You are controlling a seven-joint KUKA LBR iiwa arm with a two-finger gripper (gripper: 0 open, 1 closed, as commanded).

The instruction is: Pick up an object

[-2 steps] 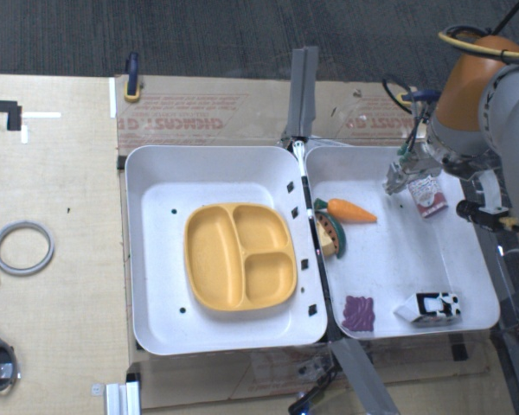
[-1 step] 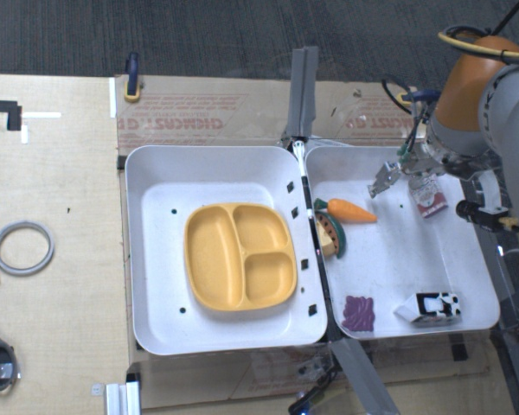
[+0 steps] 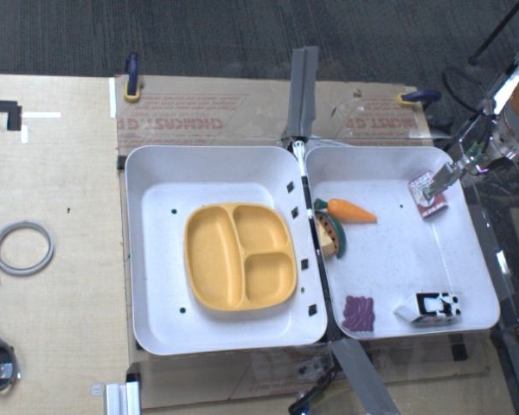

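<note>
In the camera view, the gripper (image 3: 436, 185) is seen lowered at the far right corner of the right bin (image 3: 398, 158), its tip at a small red-and-white packet (image 3: 427, 195); whether the packet is gripped cannot be told. The loose pieces are kept in this bin: a carrot (image 3: 353, 212), a melon slice (image 3: 331, 234) (against the dividing wall), a purple piece (image 3: 359, 313) and a black-and-white carton (image 3: 434, 308). A yellow divided plate (image 3: 240, 256) is set in the left bin (image 3: 147, 232).
</note>
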